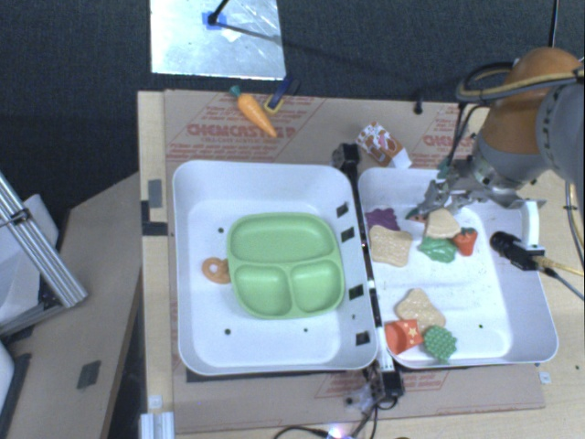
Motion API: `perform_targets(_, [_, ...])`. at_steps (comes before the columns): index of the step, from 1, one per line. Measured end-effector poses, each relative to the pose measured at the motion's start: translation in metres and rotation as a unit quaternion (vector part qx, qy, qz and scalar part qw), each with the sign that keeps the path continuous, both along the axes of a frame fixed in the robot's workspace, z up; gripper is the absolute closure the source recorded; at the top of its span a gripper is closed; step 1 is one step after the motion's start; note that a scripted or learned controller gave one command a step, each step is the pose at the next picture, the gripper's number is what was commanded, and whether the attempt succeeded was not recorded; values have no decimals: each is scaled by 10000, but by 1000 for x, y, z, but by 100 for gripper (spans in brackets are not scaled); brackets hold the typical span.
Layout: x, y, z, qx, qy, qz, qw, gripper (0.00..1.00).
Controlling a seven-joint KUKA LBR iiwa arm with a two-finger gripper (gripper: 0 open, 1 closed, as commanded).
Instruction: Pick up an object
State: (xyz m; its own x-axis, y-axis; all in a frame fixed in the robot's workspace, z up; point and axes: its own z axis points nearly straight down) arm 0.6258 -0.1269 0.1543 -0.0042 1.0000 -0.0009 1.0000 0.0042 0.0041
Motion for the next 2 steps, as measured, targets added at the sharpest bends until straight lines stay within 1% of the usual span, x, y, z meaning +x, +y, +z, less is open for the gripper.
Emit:
perform_targets(1, [-4,2,45,2,-2,2,10000,100])
perform_targets(2, [-4,2,71,4,9,4,10000,100])
